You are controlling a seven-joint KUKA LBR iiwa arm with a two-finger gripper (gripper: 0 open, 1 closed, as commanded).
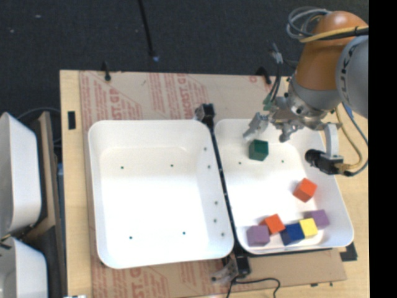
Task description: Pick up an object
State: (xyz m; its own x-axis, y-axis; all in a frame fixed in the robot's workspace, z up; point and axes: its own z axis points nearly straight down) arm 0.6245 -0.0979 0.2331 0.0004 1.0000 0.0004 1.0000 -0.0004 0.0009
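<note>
My gripper (271, 130) hangs over the back of the right bin (345, 211), its two grey fingers (254, 126) spread open with nothing between them. A dark green cube (258, 149) lies on the bin floor just in front of and below the fingers, slightly left of the gripper's middle. An orange cube (304, 190) sits alone further forward on the right. Along the front wall lie a purple cube (258, 234), an orange cube (273, 223), a blue cube (290, 233), a yellow cube (307, 228) and another purple cube (319, 218).
The left bin (99, 166) stands beside the right one, their rims meeting at a black divider (218, 166). A black clamp (205, 112) sits at the back between them. A black cable fitting (324, 159) hangs off the wrist at the right.
</note>
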